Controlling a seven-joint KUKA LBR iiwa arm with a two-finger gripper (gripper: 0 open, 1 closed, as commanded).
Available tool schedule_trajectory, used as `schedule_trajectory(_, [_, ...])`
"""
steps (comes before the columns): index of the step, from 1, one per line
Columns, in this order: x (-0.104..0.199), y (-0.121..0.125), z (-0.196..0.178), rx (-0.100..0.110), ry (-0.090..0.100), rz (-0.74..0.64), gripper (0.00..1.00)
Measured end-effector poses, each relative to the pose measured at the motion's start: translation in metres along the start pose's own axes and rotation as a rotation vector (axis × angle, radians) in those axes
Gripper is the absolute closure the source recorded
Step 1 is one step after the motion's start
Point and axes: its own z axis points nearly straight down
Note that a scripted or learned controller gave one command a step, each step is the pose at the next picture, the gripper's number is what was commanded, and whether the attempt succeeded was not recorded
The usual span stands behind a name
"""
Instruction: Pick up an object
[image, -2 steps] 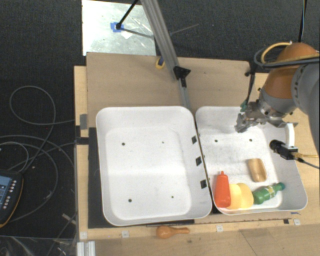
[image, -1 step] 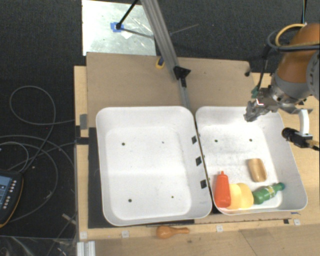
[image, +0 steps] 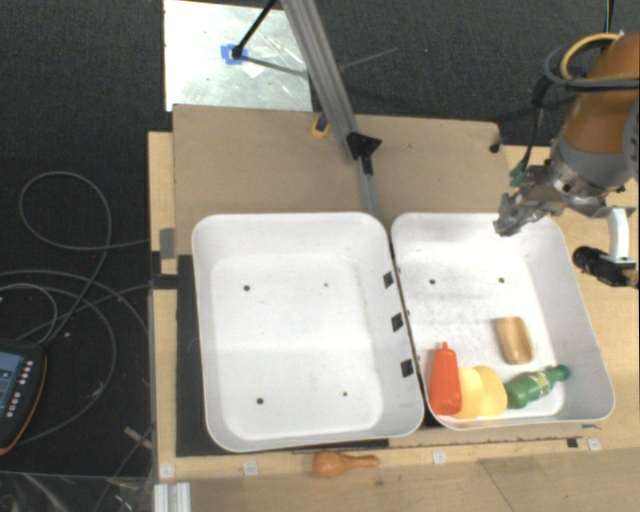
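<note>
At the far left, off the bench, we see a dark handheld pendant (image: 18, 392) lying on the black floor among loops of thin cable (image: 70, 240). Moving right, we come to the left bin (image: 215, 250), a shallow white tray with nothing lying on its floor. Just in front of its near edge, on the bench itself, a small tan, pear-shaped object (image: 343, 462) lies on its side. Behind the bins, a grey pole (image: 330, 85) slants down from the far side and ends near the seam where the two trays meet. The right bin (image: 575, 300) touches the left one along that seam, and the objects sit clustered in its near half: a red bottle (image: 444, 379) stands at the left of the group, a yellow rounded object (image: 483, 392) rests just beside it and touches it, a green bottle (image: 535, 385) lies on its side just right of the yellow one, and a brown bread-like piece (image: 515, 339) lies a little farther back, apart from the others. At the far right, the arm (image: 600, 125) reaches in with its orange band above the wrist, angled down and leftward, and the gripper (image: 507, 222) hangs over the far right corner of the right bin, well apart from the cluster. We cannot tell how it is set, and we see nothing in its grasp.
</note>
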Motion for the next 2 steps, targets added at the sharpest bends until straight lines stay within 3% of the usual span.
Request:
schedule_trajectory(1, [0.037, -0.027, -0.008, 0.004, 0.002, -0.002, 1.00])
schedule_trajectory(2, [0.094, -0.045, -0.009, 0.005, 0.004, -0.004, 1.00])
